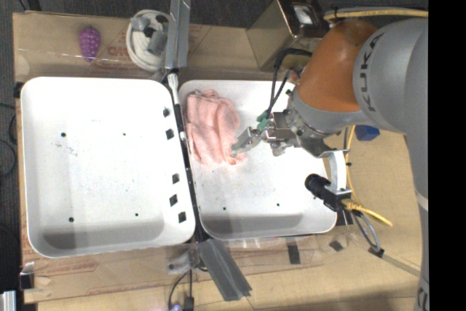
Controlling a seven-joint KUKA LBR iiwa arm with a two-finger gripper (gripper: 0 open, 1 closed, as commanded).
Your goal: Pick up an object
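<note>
Seen from above, the gripper (242, 145) touches the near edge of a crumpled pink cloth (210, 127) lying just ahead of it in the right bin (291, 218). Whether it pinches fabric, I cannot tell. Soft, light, floppy; a raised fold looks best to take.

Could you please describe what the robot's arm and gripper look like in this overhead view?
The arm is thick and rounded, light grey, with dark KUKA lettering on its casing and a wide orange band above the wrist. Thin black cables run down beside the wrist. The gripper is a small assembly of bare grey metal ending in slim fingers.
</note>
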